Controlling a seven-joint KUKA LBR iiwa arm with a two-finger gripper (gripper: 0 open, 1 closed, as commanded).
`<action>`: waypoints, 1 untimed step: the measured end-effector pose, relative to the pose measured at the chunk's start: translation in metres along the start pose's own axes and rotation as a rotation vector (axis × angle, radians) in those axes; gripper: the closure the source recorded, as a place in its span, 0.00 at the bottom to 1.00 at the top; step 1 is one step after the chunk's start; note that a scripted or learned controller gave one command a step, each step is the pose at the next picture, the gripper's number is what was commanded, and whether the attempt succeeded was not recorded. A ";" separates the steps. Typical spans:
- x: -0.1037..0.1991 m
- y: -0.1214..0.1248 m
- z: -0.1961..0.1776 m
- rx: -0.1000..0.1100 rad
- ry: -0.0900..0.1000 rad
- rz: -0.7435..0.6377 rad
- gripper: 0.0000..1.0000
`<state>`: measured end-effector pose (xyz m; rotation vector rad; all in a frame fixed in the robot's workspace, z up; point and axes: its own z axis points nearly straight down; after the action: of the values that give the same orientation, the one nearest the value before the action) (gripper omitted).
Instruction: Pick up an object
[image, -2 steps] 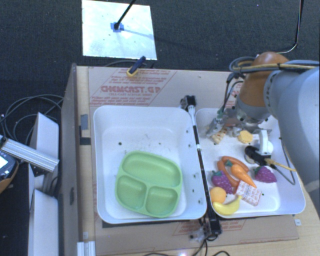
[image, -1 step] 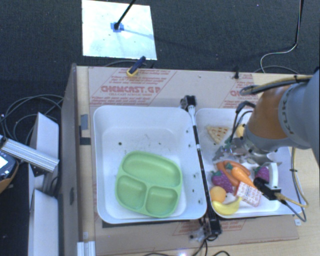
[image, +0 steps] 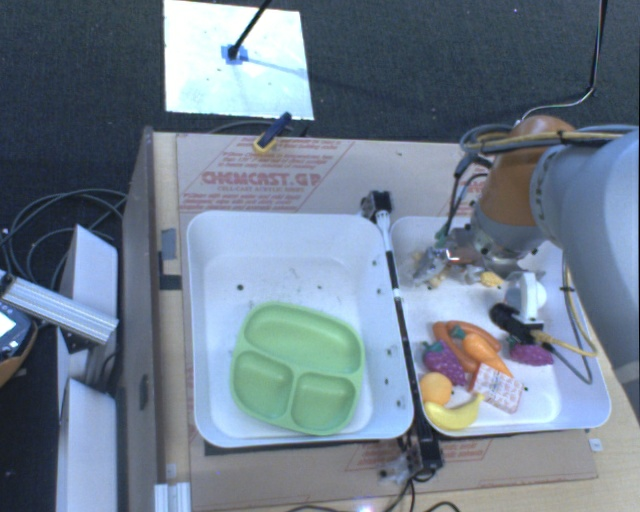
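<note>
My gripper (image: 434, 266) is low in the back left part of the right bin (image: 575, 405), near the divider between the bins. Toy food lies in that bin's front half: an orange carrot (image: 472, 342), purple grapes (image: 443, 362), a small orange fruit (image: 435, 387), a yellow banana (image: 455, 414), a pink and white wafer block (image: 497, 388) and a purple eggplant (image: 531, 353). A small yellow piece (image: 490, 280) lies just right of the gripper. The food pile sits apart from the gripper, toward the front.
The left bin (image: 215, 300) holds a green divided plate (image: 297, 366) in its front half. The grey arm with its orange band (image: 515, 185) comes in over the right bin's back right corner. A cardboard sheet (image: 300, 165) lies under both bins.
</note>
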<state>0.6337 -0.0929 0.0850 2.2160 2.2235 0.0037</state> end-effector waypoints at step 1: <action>0.002 0.035 -0.003 0.000 0.000 -0.001 0.00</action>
<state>0.6689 -0.0910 0.0881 2.2148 2.2243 0.0031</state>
